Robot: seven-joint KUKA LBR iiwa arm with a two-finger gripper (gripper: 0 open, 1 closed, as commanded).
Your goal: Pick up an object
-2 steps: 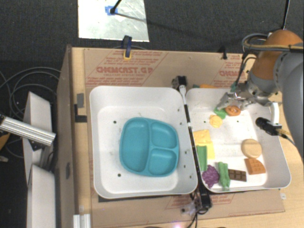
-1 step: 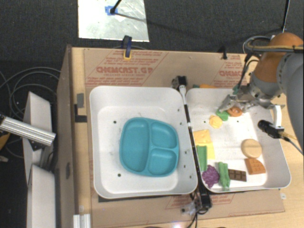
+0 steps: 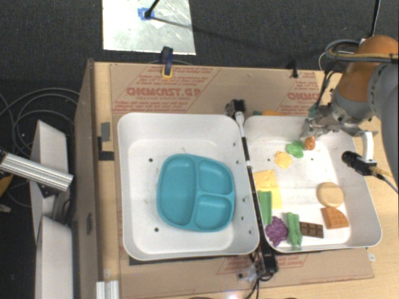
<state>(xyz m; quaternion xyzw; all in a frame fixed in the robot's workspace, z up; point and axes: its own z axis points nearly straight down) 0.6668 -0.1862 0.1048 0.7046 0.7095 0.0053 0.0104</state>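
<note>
2 shallow white bins sit side by side on a tan sheet printed in red with "CHEMCAST", the word repeated at the far right where it is partly cut off by the arm. The left bin holds a teal divided plate with 3 compartments, lying flat near the middle. The right bin holds toy food: a small orange piece at the far side, a green piece touching it on its left, a yellow round piece just nearer, a yellow block, a green strip nearer still, a purple grape cluster, a green leafy stalk, a brown chocolate bar, a tan bread roll and an orange waffle-like square. The grey arm with its orange band comes in from the far right, and the gripper hangs over the far edge of the right bin, just above the orange piece; whether its claw is open or closed cannot be told here, and nothing is visibly held. Beyond the bench, a silvery sheet lies on dark carpet with a small blue mark on it
</note>
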